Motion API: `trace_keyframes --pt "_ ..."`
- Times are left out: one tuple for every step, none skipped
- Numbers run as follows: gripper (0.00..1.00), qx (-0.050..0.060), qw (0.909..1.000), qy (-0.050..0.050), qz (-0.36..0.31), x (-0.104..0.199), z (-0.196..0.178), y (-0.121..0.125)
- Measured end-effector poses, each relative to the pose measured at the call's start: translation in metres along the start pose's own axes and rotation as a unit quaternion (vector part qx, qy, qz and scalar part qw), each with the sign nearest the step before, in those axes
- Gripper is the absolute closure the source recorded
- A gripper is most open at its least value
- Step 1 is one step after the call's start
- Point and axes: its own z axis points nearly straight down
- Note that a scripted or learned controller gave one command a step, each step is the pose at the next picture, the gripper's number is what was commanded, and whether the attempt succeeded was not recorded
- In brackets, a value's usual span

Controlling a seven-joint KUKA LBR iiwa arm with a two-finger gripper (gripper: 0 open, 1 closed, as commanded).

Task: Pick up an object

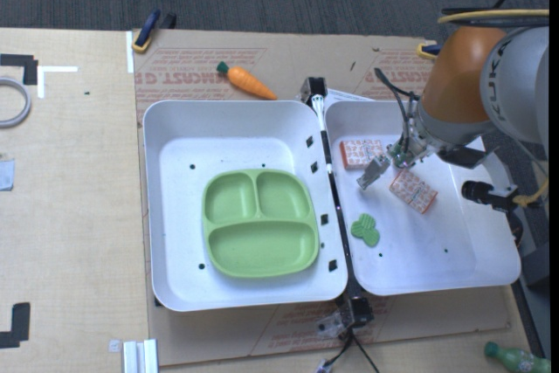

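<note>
The gripper [384,168] hung between two packets [361,153] [412,190], a green toy [366,230] below; its grip unreadable.

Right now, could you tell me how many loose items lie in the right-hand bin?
3: a patterned packet near the divider, another packet right of it, a green piece nearer the front. The arm may hide more.

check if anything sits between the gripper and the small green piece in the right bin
Nothing visible does. The gripper hangs over the right bin, and the small green piece lies just below it in the view, with bare white bin floor between them. The two patterned packets lie off to the sides.
</note>
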Motion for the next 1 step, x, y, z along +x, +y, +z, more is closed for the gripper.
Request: trace_keyframes --pt "0.0 0.0 0.9967 0.0 -0.081 0.0119 -0.0001 -0.0279"
